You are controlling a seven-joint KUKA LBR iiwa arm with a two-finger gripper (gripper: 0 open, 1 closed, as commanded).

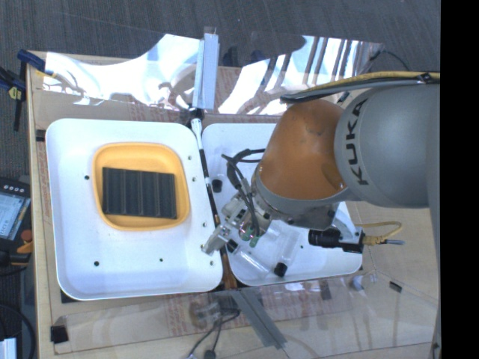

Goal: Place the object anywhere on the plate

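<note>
We see the gripper (238,226) low in the right bin (224,144), near the divider; we cannot tell its state, nor pick out the object. The yellow plate (141,158) sits in the left bin (71,200). Lifting away empty-handed seems the main risk.

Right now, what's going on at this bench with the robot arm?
The grey and orange arm reaches in over the right bin, its gripper low near the divider between the bins. The yellow plate sits in the left bin, bearing a dark ridged block. Whether the gripper holds anything is unclear.
</note>
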